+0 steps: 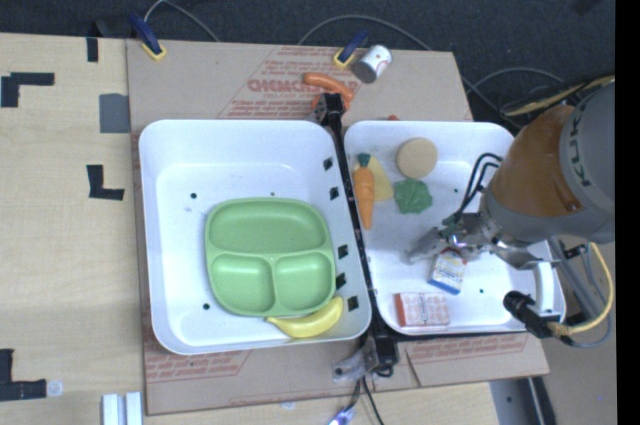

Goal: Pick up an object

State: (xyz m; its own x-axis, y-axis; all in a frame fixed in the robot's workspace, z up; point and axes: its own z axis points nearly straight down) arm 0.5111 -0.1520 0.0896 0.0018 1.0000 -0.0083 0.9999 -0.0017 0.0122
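In the right bin [490,138] my gripper [441,247] hangs low over the bin floor, reaching in from the right under the grey and orange arm [545,178]. A small blue and white packet [447,274] lies directly below and beside it; whether they touch I cannot tell. A carrot [364,192] lies along the bin's left wall. A round tan piece [416,157] and a green leafy piece [412,196] sit up and left of the gripper. A flat red and white box [424,309] rests near the front wall.
The left bin [170,213] holds a green divided plate [270,253] with a banana [308,321] at its front edge. Clips, an orange-handled tool [330,84] and cables lie on the cardboard behind the bins.
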